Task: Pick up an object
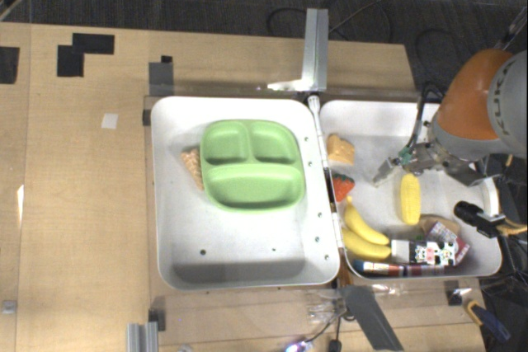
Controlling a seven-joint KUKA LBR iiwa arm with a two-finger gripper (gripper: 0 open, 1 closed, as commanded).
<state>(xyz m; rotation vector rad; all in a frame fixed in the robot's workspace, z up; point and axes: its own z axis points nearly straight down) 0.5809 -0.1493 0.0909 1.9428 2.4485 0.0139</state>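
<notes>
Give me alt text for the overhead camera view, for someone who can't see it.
A grey and orange robot arm reaches from the right, its gripper just above a corn cob in the right bin, which also holds bananas. The left bin holds a green divided plate.

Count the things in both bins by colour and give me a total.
Green: 1, the divided plate
Yellow: 2, the bananas and the corn cob
Orange or tan: 2, the piece by the divider and the piece under the plate
Red: 1, the strawberry
Multicoloured: 1, the marker pack
Total: 7
</notes>
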